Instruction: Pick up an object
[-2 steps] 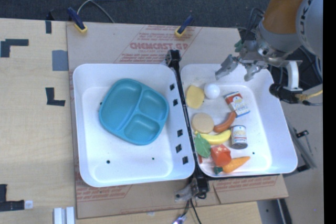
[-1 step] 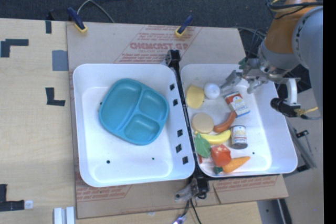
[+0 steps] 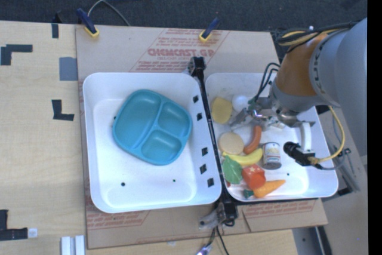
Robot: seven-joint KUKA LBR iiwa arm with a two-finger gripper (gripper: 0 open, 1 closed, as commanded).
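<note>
Camera view, left to right: wooden tabletop (image 3: 36, 146) with black tape marks, cardboard sheet (image 3: 173, 51) clamped at 12 o'clock by two blue-yellow clips. Left bin (image 3: 101, 188) carries a blue divided plate (image 3: 153, 126), lying flat, slightly rotated, toward the bin's upper middle. Black clamp strip runs between the two bins.

Right bin (image 3: 310, 185) is packed with toy food. Pale yellow round piece (image 3: 221, 109) at 10 o'clock of the bin, near the left wall. Tan bun-like disc (image 3: 231, 143) just below it. Yellow banana (image 3: 245, 157) touching the disc at its 5 o'clock. Green leafy piece (image 3: 233, 171) below the banana, red tomato-like piece (image 3: 254, 176) beside it at 3 o'clock, orange carrot (image 3: 268, 188) at the bin's 6 o'clock edge. Orange-red sausage (image 3: 253, 139) stands slanted right of the disc; small can (image 3: 272, 154) just right of it.

Gripper (image 3: 252, 114) hangs low over the bin's upper middle, right above the sausage's top end, arm coming from 3 o'clock. Fingers look metallic and cluttered; cannot tell if spread or closed, nothing clearly between them.
</note>
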